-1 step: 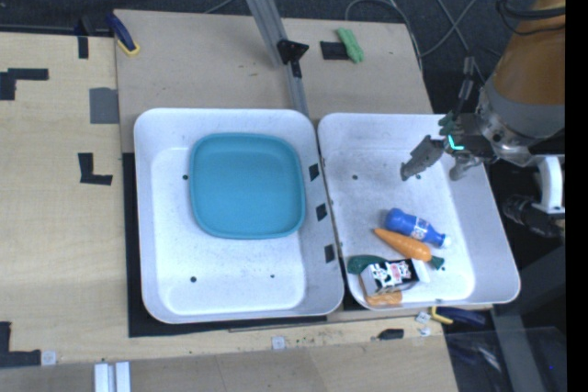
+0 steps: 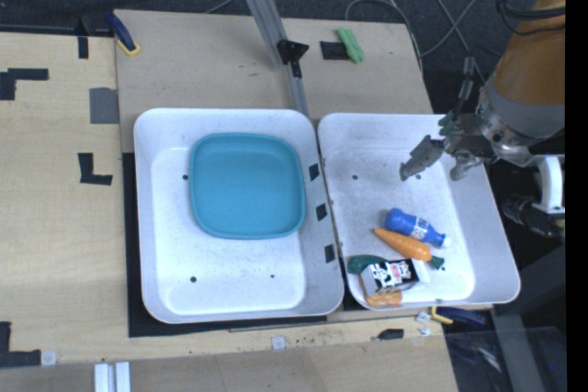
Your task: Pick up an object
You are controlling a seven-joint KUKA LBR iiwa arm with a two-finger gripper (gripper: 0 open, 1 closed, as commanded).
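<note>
We take this to be the approach step: nothing is lifted yet. The gripper (image 2: 436, 159) hangs over the upper part of the right bin (image 2: 367, 138), its two fingers spread apart with only bare bin floor between them, so it grips nothing. The arm (image 2: 528, 78) comes in from the right edge, over the bin's far rim.

The things to choose from lie clustered in the near part of that bin, well apart from the gripper: a blue bottle (image 2: 415, 226), an orange carrot (image 2: 402, 243) touching it just below, and a small black-and-white carton (image 2: 390, 274) against the near rim, with a green piece beside it that we cannot identify. The left bin (image 2: 161, 216) holds a blue plate (image 2: 246, 184), flat and wide, a poor fit for two fingers.

The next move, as we judge it, calls for travel toward the near end of the right bin, then a descent over one item. The bottle looks the best target, since it lies uppermost in the cluster and its far side is free. The fingers should straddle it across its narrow width; the carrot pressed against it may get nudged or caught too
</note>
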